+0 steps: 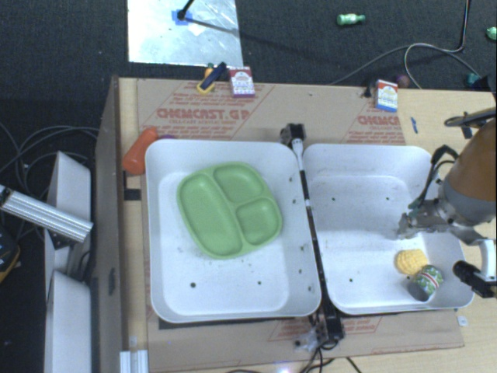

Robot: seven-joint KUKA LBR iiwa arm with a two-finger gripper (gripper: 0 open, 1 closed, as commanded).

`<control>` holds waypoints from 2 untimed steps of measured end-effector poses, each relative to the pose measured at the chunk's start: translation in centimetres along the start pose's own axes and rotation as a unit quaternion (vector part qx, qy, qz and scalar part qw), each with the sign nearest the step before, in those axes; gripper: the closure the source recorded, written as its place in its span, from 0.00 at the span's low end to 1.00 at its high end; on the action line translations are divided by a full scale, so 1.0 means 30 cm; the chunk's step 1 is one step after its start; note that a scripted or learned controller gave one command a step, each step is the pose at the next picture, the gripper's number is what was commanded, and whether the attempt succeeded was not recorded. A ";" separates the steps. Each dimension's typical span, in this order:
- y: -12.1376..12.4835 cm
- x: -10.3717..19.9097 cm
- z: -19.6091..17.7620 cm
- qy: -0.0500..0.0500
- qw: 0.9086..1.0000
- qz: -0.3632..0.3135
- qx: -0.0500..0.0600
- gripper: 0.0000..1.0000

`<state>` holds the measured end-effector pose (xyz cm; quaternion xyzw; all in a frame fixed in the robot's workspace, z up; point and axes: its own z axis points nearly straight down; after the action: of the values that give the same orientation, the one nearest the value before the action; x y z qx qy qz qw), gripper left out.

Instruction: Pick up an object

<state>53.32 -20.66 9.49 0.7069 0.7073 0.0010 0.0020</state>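
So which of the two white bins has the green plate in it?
The left bin, farther from the arm, holds the green divided plate. The right bin holds a yellow corn toy and a small can.

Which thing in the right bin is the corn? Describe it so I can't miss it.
Find the right bin, then its near right corner, just below the tool. The corn is the bumpy yellow lump there; the can touching it is grey and round.

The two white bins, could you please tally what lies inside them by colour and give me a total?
Green: 1, the divided plate in the left bin.
Yellow: 1, the corn-like piece in the right bin.
Grey-green: 1, the small can beside it, also in the right bin.
Total: 3
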 end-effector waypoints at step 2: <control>0.080 0.000 -0.311 0.000 1.000 -0.002 0.001 1.00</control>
<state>55.69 -20.63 18.84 0.7056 0.7086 0.0006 0.0013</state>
